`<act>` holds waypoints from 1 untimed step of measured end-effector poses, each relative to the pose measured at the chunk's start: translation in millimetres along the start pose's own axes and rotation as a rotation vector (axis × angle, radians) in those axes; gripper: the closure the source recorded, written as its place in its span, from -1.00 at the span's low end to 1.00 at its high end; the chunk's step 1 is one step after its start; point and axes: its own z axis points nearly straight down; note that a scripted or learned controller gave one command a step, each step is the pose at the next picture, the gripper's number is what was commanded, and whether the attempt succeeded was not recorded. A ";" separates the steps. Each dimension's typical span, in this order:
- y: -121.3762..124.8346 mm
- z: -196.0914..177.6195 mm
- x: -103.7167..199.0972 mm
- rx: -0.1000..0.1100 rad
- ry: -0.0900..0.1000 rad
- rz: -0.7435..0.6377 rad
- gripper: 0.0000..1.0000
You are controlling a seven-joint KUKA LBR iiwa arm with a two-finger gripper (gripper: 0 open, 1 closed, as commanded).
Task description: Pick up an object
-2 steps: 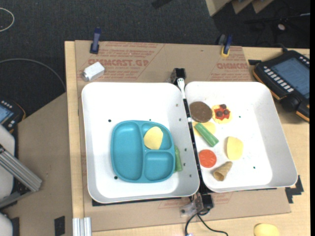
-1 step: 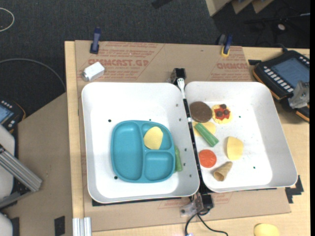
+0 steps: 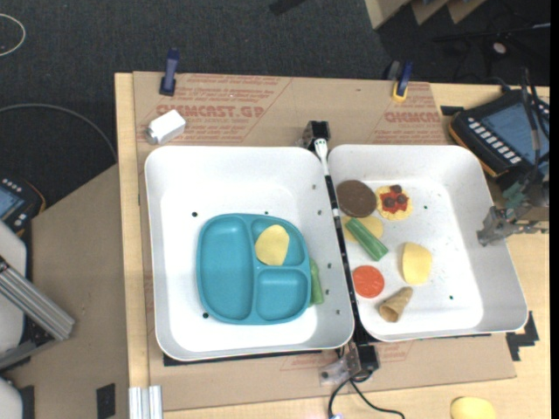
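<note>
The gripper (image 3: 500,225) is sitting at the right rim of the right bin (image 3: 437,160); it's small and blurry, so can't tell its state, and nothing is showing in it. All the pickable things are lying to its left, apart from it. Nearest is a yellow lump (image 3: 417,263), down and left of it. Further left: red disc (image 3: 368,281), tan cone (image 3: 395,304), green stick (image 3: 365,238), brown disc (image 3: 355,198), and a yellow round w/ red topping (image 3: 395,202) near the bin's middle top. The left bin (image 3: 175,182) is holding a teal 3-compartment tray (image 3: 229,273) w/ a yellow piece (image 3: 272,245) lying in its upper right compartment.
</note>
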 end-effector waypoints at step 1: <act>16.4 -224.9 3.7 -0.034 -0.011 -0.005 1.00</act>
